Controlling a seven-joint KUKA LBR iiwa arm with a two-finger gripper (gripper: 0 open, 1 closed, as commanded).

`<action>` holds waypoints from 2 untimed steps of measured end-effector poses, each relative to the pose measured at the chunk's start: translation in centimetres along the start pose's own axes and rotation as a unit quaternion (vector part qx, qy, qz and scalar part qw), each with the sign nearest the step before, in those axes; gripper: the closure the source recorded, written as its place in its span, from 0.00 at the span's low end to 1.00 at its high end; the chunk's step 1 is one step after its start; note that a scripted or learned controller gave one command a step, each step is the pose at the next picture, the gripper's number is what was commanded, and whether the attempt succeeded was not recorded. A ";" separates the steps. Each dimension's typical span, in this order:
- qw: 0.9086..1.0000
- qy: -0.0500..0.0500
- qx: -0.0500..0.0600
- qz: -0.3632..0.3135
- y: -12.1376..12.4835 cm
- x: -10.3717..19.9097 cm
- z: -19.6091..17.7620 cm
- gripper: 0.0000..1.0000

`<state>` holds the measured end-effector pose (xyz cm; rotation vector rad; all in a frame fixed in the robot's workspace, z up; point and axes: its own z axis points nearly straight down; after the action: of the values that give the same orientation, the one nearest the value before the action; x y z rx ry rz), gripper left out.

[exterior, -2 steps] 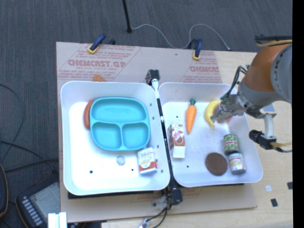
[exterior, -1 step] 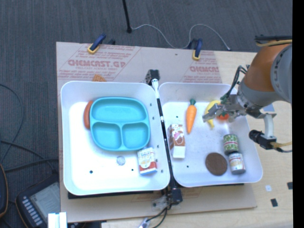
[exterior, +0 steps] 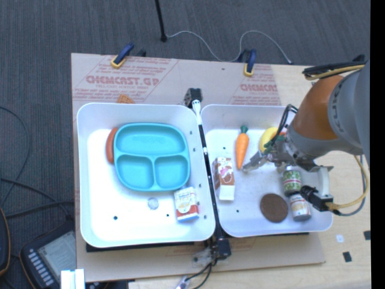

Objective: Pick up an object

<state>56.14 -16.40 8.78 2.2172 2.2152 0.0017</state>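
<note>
the tabletop (exterior: 120, 83) carries a printed brown board with two shallow white bins side by side. the left bin (exterior: 96, 221) holds a blue divided tray (exterior: 151, 155), which covers most of an orange-red object (exterior: 110, 146) peeking out at its left edge; just below the tray's lower right corner stands a small carton (exterior: 187, 204), and a small clear disc (exterior: 153, 203) lies near it. the right bin (exterior: 252, 227) is the busier one. the grey arm with its orange band (exterior: 322, 116) reaches in from the right and ends over that bin's middle, where the claw (exterior: 255, 161) sits low (its fingers are too dark and tangled to read, so i cannot tell how far open it is or whether it has anything). just left of the claw lies a toy carrot (exterior: 241, 147), pointing downward. a flat packet (exterior: 225, 177) rests by the bin's left wall. a yellow object (exterior: 269, 138) shows beside the wrist. lower right: a brown disc (exterior: 274, 208), a green-labelled can (exterior: 292, 181) and a second small can (exterior: 299, 207), close together.
</note>
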 end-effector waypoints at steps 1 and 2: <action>1.000 0.000 -0.002 0.000 0.2 0.0 -1.1 1.00; 1.000 0.000 -0.002 0.000 0.1 0.0 -1.1 0.00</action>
<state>56.28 -16.39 9.90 2.2154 2.2134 0.0059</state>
